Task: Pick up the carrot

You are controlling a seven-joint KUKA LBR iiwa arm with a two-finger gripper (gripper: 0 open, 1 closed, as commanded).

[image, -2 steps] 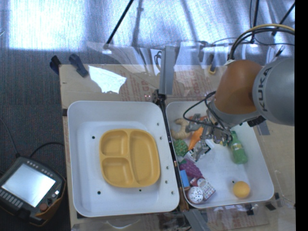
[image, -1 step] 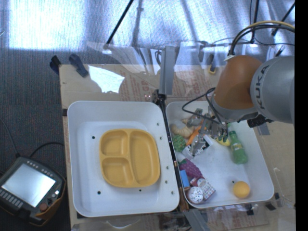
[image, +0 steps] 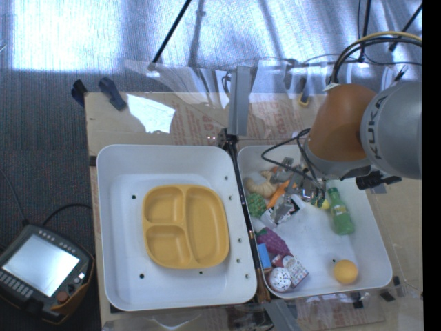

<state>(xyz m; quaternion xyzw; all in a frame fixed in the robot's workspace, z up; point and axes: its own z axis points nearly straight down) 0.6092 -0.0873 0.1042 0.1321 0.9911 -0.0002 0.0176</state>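
Carrot (image: 278,194) lies in the right bin (image: 372,250) among clutter, just beside our gripper (image: 293,197). We judge this the approach step. Next we need a clean closure around it alone.

Grey arm (image: 400,126), black KUKA lettering on side, glossy orange band (image: 341,126), yellow and black cables looping overhead.

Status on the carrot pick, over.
Claw low in right bin, over the toy pile. Carrot lies beside it, grasp unconfirmed. Green bottle and ginger-like piece crowd close.
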